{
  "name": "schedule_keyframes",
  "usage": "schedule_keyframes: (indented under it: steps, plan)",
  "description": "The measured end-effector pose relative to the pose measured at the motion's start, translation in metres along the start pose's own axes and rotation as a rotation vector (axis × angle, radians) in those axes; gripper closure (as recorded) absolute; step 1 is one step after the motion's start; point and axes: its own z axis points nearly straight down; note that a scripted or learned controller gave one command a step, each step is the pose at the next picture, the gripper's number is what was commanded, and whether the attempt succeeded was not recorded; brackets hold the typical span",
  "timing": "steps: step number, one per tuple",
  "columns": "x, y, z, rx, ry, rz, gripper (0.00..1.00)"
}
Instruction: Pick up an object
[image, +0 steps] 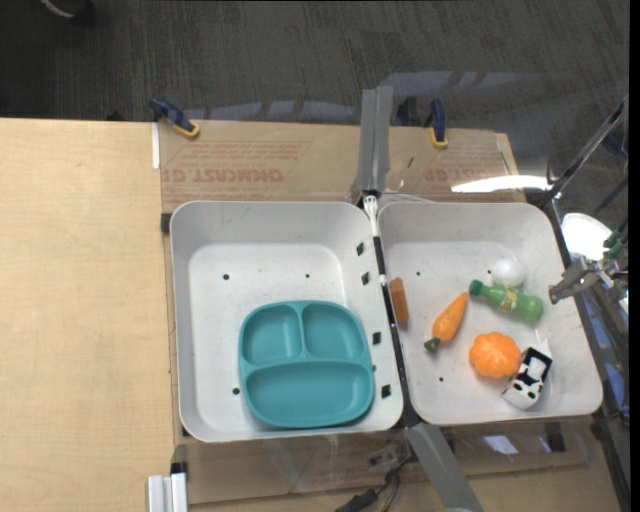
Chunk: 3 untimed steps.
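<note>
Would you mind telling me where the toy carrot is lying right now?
The toy carrot lies in the right bin, left of its middle, tilted, between the brown block by the divider and the orange pumpkin.

Robot lab bench: clamped cardboard (300, 165), two white bins (200, 300), toy food, plywood table (75, 300).

Upside-down "CHEMCN2T" on cardboard sheet (240, 165)

In the right bin (440, 225), a carrot (451, 317) lies slanted at centre — green bottle (508, 299) and white egg (508, 272) toward 2 o'clock, orange pumpkin (495, 355) and black-and-white cow (528, 380) toward 5 o'clock.
</note>
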Motion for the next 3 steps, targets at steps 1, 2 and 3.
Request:
schedule_keyframes:
  steps: [1, 2, 3]
  plan:
    - [0.033, 0.004, 0.159, 0.001, 0.001, -0.065, 0.0]
    - [0.031, -0.008, 0.192, 0.0, 0.001, -0.09, 0.0]
    - [0.03, -0.008, 0.183, -0.001, 0.001, -0.087, 1.0]
